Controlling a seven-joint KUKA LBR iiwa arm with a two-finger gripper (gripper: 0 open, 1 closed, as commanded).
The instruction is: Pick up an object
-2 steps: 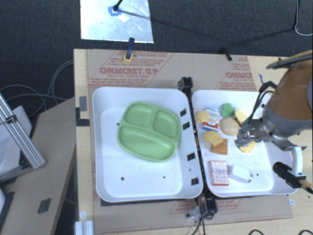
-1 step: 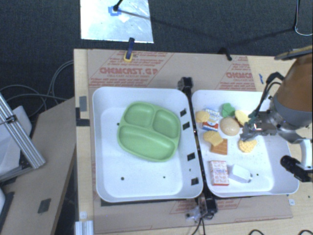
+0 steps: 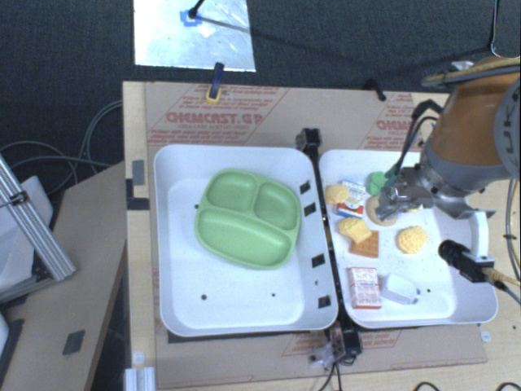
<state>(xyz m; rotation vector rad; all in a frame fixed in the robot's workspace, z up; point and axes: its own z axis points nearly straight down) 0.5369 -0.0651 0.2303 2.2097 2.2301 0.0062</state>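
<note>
My gripper [image 3: 389, 204] hangs low over the right bin [image 3: 464, 300], directly above a tan round item [image 3: 376, 213] near the bin's upper middle. Around it lie a green piece [image 3: 375, 181], a small yellow-orange lump [image 3: 336, 194], a white, blue and red packet [image 3: 352, 200], a yellow wedge [image 3: 355, 228] on an orange slice [image 3: 366, 245], a yellow corn-like piece [image 3: 412, 239], a red and white carton [image 3: 364, 287] and a white block [image 3: 400, 288]. Nothing shows between the fingers.
The left bin [image 3: 183, 292] holds a green divided plate [image 3: 248, 217]. A black divider with clips [image 3: 321, 226] runs between the bins. A black fitting [image 3: 460, 259] on the arm overhangs the right bin's right side. Cardboard underlies both bins.
</note>
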